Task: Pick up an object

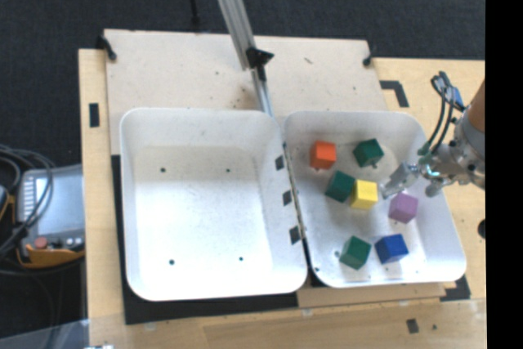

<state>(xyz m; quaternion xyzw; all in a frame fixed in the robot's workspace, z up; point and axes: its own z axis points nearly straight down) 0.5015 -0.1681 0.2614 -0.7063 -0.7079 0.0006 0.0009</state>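
The right bin [437, 253] holds several small cubes. An orange cube [324, 154] and a green cube [368, 152] lie toward the back. Another green cube [340, 186] touches a yellow cube [364, 194] in the middle. A purple cube [402, 208] sits to their right. A third green cube [355, 251] and a blue cube [392, 248] lie near the front. My gripper [415, 181] hangs over the bin's right side, just above and behind the purple cube. It looks open, with nothing between its fingers.
The left bin [139, 200] stands beside the right one, sharing a middle wall. A slanted aluminium post [233, 8] rises from behind the bins. Cables and a control box [45, 212] lie off the bench's left edge.
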